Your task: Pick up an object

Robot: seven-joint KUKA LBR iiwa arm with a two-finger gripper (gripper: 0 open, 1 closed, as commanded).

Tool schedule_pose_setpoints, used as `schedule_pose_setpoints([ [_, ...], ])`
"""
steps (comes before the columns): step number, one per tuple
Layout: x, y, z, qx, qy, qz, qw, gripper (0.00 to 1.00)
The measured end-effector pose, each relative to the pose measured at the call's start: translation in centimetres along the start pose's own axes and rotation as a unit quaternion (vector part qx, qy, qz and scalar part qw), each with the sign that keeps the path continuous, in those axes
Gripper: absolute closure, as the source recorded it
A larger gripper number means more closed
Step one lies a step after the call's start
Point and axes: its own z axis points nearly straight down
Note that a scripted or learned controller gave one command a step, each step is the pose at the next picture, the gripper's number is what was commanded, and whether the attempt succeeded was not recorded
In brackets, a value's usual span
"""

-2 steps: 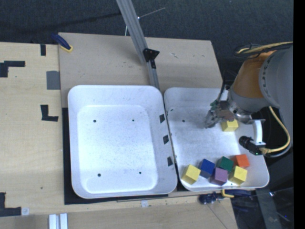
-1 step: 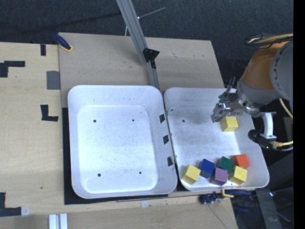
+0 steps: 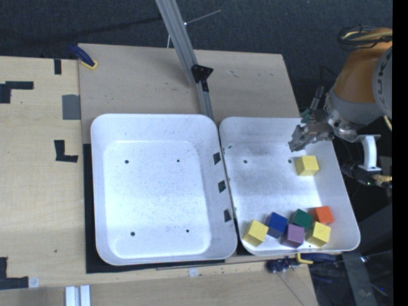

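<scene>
My gripper (image 3: pixel 298 141) hangs over the far right part of the right bin (image 3: pixel 255 171), just above and left of a lone yellow cube (image 3: pixel 306 165). I see nothing between its fingers. Along the near edge of that bin lies a cluster of cubes: yellow (image 3: pixel 255 232), blue (image 3: pixel 277 223), purple (image 3: pixel 295 234), green (image 3: pixel 301 219), orange (image 3: pixel 323 215) and another yellow (image 3: pixel 320 233).
The left bin (image 3: pixel 153 190) sits beside the right one, with black clips on the shared wall. A slanted metal pole (image 3: pixel 182 37) crosses the bench behind the bins. The arm's orange band (image 3: pixel 357 69) is at the right edge.
</scene>
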Motion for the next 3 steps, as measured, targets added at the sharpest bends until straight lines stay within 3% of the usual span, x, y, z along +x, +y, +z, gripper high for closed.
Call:
schedule_pose_setpoints([
  [1,0.6,0.8,-6.0,-0.001,0.000,0.000,1.0000,1.00],
  [2,0.6,0.8,-8.5,0.001,0.000,0.000,1.0000,1.00],
  [3,6.2,0.1,-8.1,0.002,0.001,-0.002,1.0000,1.00],
])
